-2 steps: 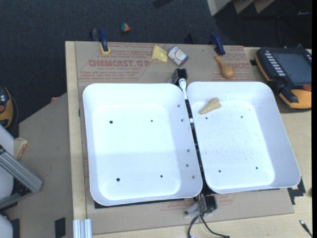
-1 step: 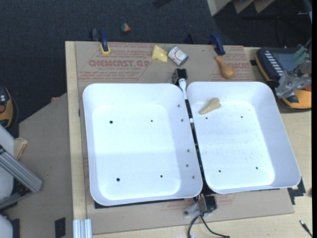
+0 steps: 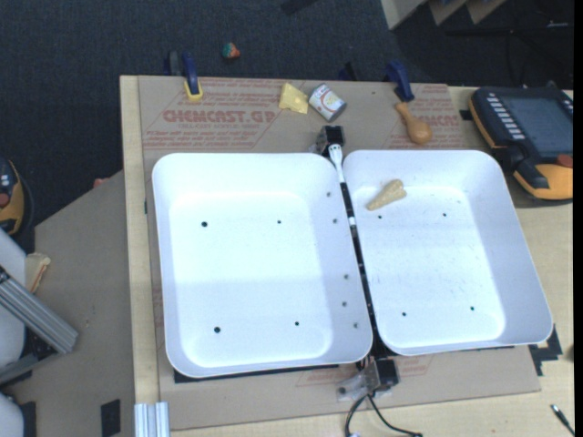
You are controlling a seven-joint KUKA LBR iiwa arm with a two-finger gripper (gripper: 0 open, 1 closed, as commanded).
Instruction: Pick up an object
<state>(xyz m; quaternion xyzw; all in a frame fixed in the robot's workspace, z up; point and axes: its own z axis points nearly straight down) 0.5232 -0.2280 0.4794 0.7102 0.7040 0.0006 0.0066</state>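
Camera view, looking down at a slant: brown bench board (image 3: 228, 116) with red lettering, carrying two shallow white bins side by side. Left bin (image 3: 182, 271) larger in frame. Right bin (image 3: 483, 280) holds one small tan cone-shaped piece (image 3: 385, 195) near its upper left corner, lying tilted, close to the dividing seam. Finger state cannot be told from this frame. On the board above the bins: a wooden-handled tool (image 3: 413, 123) at upper right, a yellow wedge (image 3: 293, 98), and just beside it a small white block (image 3: 326, 101). Blue clamps (image 3: 190, 73) grip the far edge.
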